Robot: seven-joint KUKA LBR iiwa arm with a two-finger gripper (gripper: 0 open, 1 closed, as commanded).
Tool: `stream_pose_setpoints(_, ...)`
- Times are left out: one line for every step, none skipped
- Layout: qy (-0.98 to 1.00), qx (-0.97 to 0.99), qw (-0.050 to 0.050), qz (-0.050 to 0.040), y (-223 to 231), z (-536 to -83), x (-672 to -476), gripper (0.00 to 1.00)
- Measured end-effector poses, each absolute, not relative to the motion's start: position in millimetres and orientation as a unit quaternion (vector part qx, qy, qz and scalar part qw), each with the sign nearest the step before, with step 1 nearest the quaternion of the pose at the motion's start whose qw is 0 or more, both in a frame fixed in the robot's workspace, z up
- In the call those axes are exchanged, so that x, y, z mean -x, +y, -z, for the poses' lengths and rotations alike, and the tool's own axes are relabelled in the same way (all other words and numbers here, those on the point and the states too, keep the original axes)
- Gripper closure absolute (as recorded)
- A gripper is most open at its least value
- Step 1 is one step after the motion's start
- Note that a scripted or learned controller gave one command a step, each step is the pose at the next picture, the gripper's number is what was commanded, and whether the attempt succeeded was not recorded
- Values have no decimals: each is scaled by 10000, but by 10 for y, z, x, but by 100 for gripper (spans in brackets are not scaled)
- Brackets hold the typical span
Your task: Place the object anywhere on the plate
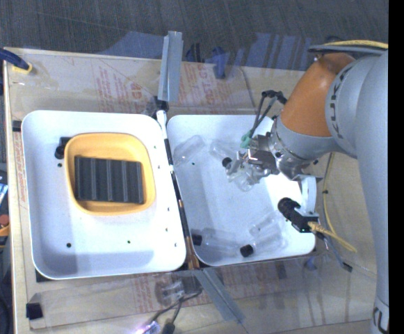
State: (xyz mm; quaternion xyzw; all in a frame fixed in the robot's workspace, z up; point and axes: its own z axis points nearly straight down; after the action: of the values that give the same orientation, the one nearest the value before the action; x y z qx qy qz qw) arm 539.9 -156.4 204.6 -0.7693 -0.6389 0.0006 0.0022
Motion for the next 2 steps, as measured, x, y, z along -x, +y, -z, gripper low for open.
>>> stream_pose_setpoints(-7063, 7079, 12, -9, -704, -1907, -5809, 100)
stream_pose_setpoints(-7841, 6206, 5, -2, -226, -1916, -6122, 100)
